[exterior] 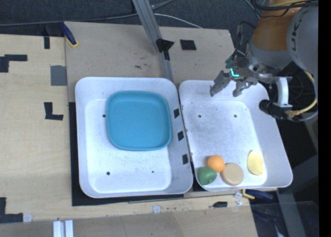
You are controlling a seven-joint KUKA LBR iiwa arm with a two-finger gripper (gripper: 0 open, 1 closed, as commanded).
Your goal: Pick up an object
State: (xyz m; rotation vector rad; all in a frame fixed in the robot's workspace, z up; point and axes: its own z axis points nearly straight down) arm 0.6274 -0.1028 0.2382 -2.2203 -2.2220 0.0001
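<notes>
The gripper (228, 89) hangs over the right bin (227, 122) at about its 12 o'clock edge, fingers spread apart with nothing between them. The things worth picking sit well away, bunched along the bin's near rim at roughly 6 o'clock: an orange ball (215, 163), a green piece (206, 175) touching it, a tan disc (232, 174) just beside both, and a yellow piece (255, 162) a little apart toward 4 o'clock.

To do the step well, the arm would best travel toward 6 o'clock and come straight down on one item. The yellow piece looks the easiest — it stands clear of its neighbours, so the fingers can straddle it without nudging the cluster. Its closeness to the bin wall is the risk.

The arm reaches in from 3 o'clock, wrist bent downward, fingers angled toward 7 o'clock. The left bin (88, 127) holds a blue plate (138, 120).
</notes>
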